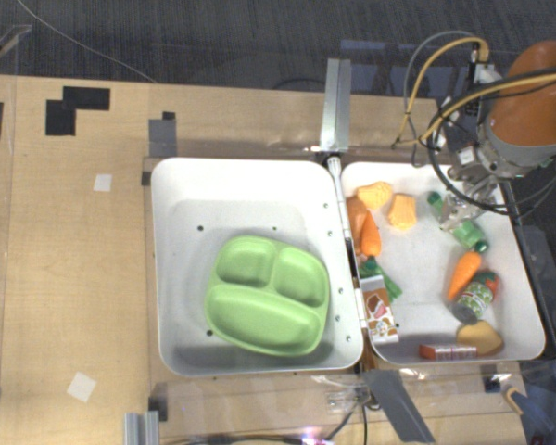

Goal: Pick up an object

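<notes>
The gripper hangs low in the right bin by a green bottle (carrot just below); its grip? Cannot tell from here.

No text can be read — the small carton and bottle carry labels too blurred to make out.

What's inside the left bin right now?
The left bin holds one green divided plate, lying flat toward its front right. Anything beneath the plate is hidden.
</notes>
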Motion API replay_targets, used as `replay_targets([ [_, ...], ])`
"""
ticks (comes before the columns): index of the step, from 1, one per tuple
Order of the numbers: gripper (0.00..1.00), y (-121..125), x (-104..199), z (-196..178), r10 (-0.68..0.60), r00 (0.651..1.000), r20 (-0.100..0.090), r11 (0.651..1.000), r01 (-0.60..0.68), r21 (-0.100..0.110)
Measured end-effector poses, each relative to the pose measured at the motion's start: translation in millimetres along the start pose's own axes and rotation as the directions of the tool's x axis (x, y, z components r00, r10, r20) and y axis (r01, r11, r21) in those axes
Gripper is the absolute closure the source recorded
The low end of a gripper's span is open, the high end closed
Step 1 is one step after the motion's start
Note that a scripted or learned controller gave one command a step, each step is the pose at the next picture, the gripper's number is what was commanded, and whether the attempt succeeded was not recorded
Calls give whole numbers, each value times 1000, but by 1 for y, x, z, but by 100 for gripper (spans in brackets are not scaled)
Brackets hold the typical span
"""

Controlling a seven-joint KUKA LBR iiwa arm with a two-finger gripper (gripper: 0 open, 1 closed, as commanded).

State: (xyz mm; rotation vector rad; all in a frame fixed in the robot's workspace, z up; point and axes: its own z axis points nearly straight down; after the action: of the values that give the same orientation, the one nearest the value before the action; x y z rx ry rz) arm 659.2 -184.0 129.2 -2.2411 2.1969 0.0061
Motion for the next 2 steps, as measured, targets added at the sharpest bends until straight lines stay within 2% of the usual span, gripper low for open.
replay_targets([
  [1, 100, 32, -1, -10, -361, 933, -5, 933, 361, 5],
  [2, 100, -8, -25, -122, -279, 960, -9, 960, 279, 15],
])
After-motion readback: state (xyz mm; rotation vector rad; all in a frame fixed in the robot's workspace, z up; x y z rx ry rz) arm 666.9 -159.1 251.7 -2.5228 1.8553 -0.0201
